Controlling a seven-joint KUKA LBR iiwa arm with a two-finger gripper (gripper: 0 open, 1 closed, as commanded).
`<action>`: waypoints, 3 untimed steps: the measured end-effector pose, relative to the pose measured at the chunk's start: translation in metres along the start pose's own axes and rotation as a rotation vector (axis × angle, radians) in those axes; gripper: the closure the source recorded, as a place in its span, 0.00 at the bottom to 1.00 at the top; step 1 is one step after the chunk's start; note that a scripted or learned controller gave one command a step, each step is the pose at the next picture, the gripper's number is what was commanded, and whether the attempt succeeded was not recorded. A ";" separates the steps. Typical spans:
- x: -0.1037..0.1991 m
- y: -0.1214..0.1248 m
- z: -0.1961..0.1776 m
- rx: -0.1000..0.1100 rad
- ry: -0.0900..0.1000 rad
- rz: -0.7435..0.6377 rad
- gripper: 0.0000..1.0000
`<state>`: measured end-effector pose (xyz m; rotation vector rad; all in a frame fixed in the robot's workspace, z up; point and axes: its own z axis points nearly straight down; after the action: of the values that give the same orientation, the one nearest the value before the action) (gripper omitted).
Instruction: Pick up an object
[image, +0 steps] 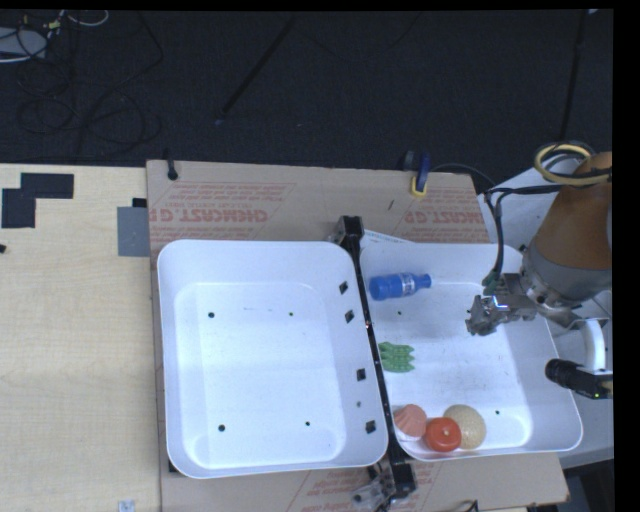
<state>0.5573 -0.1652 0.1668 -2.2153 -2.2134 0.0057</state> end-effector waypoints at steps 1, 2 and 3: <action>-0.003 0.003 -0.012 -0.005 -0.003 0.002 1.00; -0.004 0.002 -0.021 -0.004 -0.002 0.005 1.00; -0.005 0.002 -0.031 -0.002 -0.001 0.007 1.00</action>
<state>0.5597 -0.1700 0.1973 -2.2244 -2.2076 0.0047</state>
